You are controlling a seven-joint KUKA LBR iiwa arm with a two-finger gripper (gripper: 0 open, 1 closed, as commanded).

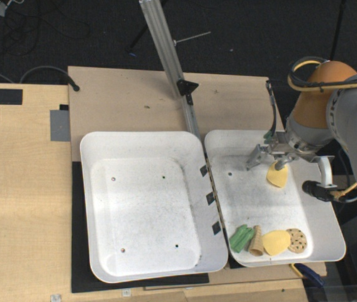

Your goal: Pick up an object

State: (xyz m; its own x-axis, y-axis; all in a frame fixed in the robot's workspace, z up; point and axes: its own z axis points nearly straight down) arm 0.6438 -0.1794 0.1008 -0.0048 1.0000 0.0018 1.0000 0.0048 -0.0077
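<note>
Cookie (296,240) untouched at near rim; your gripper (272,158) sits splayed, released beside the yellow piece (277,176). Nothing lifted yet.

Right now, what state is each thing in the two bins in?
Yellow rounded piece: lying right under the end effector.
Green ridged toy: lying flat.
Tan cone: lying on its side.
Yellow flat piece: lying flat.
Speckled round cookie: lying flat.
</note>
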